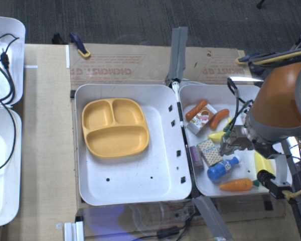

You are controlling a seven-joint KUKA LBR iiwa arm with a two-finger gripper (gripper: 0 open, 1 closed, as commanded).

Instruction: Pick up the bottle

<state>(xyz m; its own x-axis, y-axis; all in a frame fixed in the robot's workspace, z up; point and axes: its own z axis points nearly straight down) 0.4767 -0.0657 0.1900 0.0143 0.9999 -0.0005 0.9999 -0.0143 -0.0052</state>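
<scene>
Camera view: grey arm enters from 3 o'clock, its pincer hanging low over the right white bin, just above the blue plastic bottle with a white cap, likely lining up a grab. Whether the pincer is spread or pressed together, cannot tell; nothing seen pinched. Bottle lies on its side at the bin's 6 o'clock, beside one orange toy carrot. Also counted: two red sausages, one small white carton, one patterned packet. Left white bin holds one yellow three-compartment plastic plate.
</scene>
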